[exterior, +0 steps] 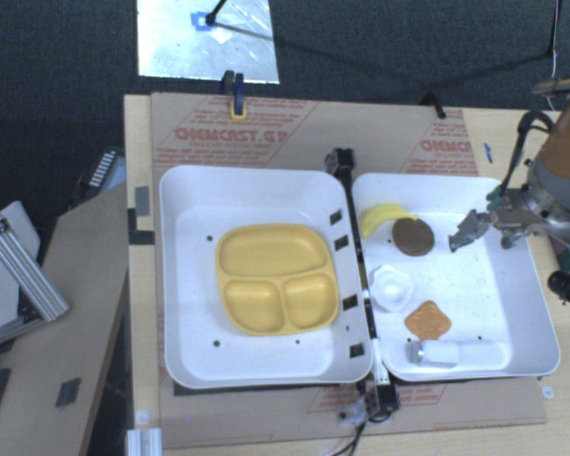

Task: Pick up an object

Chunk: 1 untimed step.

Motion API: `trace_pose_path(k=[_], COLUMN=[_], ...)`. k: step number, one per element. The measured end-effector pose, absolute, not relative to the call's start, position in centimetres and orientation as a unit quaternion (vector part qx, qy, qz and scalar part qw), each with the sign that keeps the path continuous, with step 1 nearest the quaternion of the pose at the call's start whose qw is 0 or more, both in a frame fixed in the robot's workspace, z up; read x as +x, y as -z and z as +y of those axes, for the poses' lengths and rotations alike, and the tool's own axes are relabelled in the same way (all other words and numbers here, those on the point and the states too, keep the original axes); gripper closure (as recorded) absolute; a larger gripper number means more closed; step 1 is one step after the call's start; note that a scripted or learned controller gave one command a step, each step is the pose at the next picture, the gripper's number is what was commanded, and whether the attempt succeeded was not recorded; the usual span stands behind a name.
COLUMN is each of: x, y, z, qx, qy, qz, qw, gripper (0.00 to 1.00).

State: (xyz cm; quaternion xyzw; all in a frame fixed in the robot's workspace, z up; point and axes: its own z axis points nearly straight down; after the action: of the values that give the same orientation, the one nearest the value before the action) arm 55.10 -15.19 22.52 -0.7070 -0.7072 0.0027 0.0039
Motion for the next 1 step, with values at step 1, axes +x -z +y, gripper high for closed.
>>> trace_pose_path(k=[1], x=[55.35], y=[-23.08], z=[-15.16], qx=[-0.706], qy=[0.0003], qz=[-0.708], qw=[0.0], gripper=[0.0])
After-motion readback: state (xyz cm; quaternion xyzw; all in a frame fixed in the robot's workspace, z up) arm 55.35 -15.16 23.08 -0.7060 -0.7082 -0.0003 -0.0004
